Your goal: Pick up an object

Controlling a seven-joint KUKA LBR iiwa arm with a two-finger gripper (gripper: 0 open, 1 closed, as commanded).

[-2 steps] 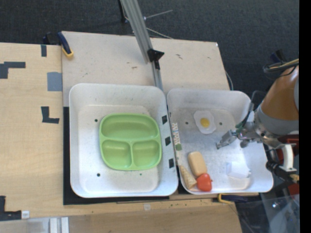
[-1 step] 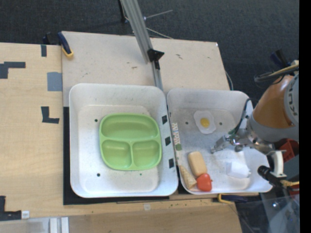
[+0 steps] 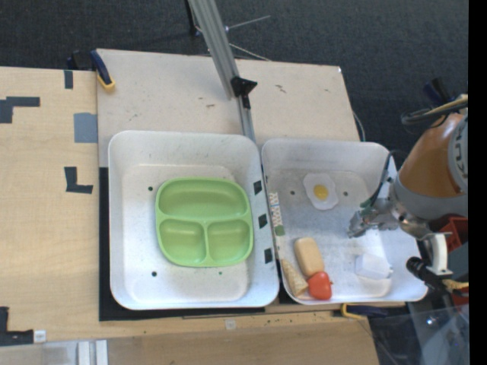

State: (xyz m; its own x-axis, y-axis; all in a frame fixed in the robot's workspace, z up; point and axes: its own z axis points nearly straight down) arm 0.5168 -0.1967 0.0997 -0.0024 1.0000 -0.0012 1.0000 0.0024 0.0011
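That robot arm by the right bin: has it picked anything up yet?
Not yet, it seems. The gripper sits low at the right bin's right side with nothing visibly in it. The fried egg, bread roll and tomato all lie on the bin floor, so the pick remains.

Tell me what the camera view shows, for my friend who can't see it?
A robot arm reaches from the right, its claw low in the right white bin, near a toy fried egg, a bread roll, a red tomato and a clear plastic piece. The left white bin holds a green divided plate.
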